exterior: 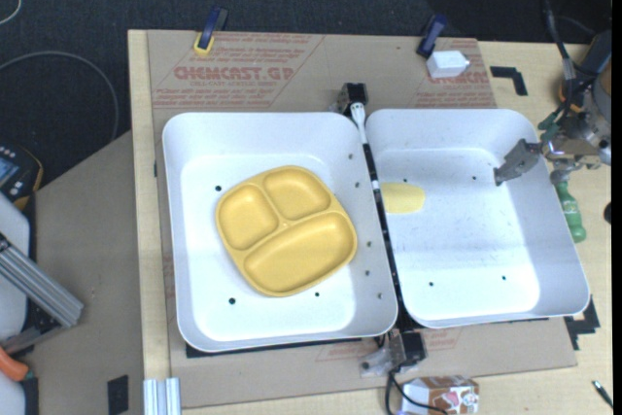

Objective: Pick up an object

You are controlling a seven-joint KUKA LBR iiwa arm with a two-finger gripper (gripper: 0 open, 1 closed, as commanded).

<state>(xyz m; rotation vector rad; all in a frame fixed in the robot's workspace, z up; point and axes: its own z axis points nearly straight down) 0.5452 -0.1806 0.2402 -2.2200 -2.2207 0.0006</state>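
Observation:
A small pale yellow object [402, 198] lies in the right bin [466, 292], close to its left wall. A yellow divided plate [285, 229] sits in the middle of the left bin [194, 306]. My gripper [533, 168] hangs over the right bin's right side, well to the right of the pale yellow object and apart from it. A slim green item [571, 214] lies along the right rim just below the gripper; I cannot tell whether the gripper touches it.
Both bins rest on a cardboard sheet [292, 73]. A white block [447, 64] and two clamps [207, 32] [431, 36] sit at its far edge. A small packet [452, 396] lies in front of the bins. Cables and metal parts lie at the left.

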